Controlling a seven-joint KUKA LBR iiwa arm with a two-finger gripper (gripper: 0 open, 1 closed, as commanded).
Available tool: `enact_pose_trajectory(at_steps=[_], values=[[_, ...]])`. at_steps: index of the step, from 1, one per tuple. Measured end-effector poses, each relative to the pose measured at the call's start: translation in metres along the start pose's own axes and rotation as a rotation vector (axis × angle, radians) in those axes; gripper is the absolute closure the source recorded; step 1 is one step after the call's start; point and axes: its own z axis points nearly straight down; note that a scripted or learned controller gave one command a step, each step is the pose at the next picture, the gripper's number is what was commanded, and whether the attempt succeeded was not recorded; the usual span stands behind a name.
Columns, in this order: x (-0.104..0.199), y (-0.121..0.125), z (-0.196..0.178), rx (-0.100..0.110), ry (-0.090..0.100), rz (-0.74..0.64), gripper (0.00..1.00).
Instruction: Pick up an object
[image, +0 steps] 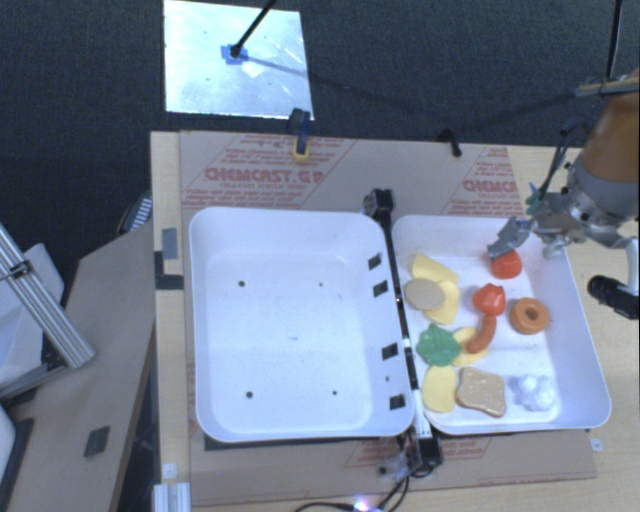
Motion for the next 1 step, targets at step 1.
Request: enact_pose_trajectory(at_steps=[1], values=[[0.0788,0.0003,0.1157,0.009,0.005,-0.008,0.00]])
